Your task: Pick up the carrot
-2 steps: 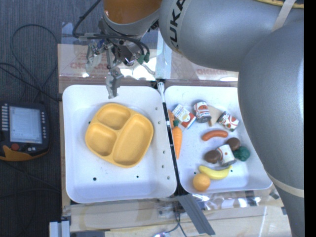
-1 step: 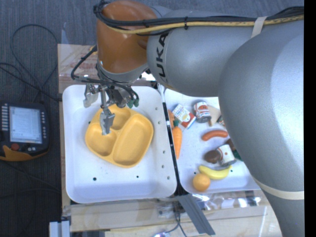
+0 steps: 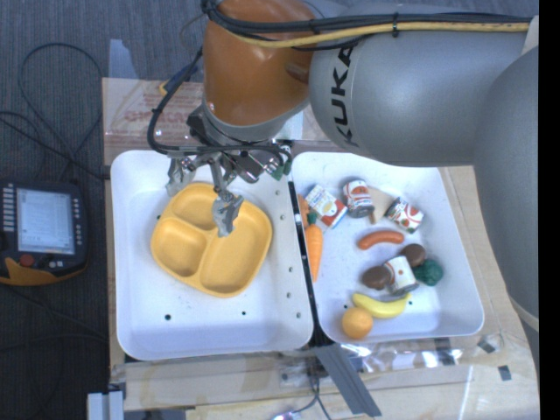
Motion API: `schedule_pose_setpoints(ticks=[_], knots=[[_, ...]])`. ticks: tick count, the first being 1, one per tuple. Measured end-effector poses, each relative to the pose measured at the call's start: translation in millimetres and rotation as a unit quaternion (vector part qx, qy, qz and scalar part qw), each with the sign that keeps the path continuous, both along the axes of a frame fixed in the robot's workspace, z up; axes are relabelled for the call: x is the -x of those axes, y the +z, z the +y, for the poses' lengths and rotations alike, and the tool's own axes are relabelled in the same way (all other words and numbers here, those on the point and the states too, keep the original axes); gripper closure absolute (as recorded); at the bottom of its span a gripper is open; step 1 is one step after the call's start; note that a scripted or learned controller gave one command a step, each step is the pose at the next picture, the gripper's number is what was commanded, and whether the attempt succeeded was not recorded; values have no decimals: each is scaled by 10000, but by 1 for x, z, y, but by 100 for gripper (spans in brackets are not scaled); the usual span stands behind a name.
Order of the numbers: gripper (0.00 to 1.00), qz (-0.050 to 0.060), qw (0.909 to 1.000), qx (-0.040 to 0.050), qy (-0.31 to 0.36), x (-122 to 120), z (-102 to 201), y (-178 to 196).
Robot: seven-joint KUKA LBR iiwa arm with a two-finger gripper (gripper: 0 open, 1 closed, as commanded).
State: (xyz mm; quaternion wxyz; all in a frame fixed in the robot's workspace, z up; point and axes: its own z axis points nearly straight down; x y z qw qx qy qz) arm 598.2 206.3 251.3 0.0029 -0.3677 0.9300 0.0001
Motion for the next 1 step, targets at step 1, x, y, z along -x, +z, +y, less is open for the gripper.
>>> schedule_pose_setpoints(ticks=[1], knots=[[0, -16, 9993, -3, -375, 58, 0, -150]])
